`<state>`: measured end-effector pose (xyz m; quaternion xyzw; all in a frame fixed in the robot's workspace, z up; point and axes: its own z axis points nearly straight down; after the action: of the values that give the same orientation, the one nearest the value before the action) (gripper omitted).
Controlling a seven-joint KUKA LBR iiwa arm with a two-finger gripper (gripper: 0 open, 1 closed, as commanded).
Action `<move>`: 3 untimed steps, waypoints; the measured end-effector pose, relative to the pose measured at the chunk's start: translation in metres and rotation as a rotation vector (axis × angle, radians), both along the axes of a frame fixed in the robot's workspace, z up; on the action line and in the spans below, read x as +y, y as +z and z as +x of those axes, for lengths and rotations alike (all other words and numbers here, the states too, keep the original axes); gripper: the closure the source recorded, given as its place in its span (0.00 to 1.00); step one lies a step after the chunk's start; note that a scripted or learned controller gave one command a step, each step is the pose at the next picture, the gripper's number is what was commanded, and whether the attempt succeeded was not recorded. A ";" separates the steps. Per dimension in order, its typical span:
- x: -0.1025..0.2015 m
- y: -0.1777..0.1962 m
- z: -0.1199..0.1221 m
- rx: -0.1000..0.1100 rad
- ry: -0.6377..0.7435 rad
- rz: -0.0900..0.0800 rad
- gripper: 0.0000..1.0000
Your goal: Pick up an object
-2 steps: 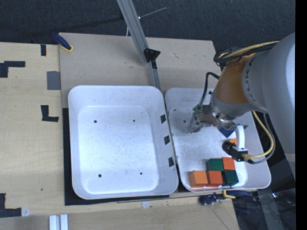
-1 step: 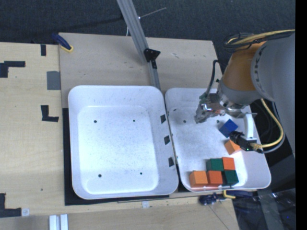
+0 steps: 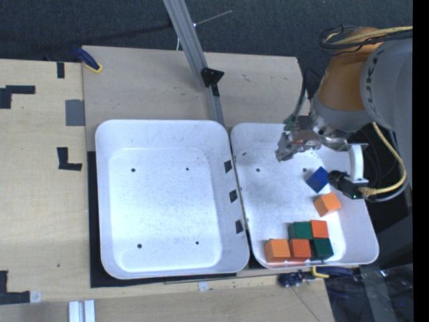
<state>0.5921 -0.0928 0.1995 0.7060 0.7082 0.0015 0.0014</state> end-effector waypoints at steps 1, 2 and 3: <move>0.000 0.053 0.001 -0.001 -0.001 -0.001 1.00; 0.053 0.038 0.006 0.006 0.003 0.000 1.00; 0.117 0.032 0.009 0.006 0.005 0.002 1.00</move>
<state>0.6008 0.0240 0.2317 0.7044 0.7098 -0.0003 -0.0014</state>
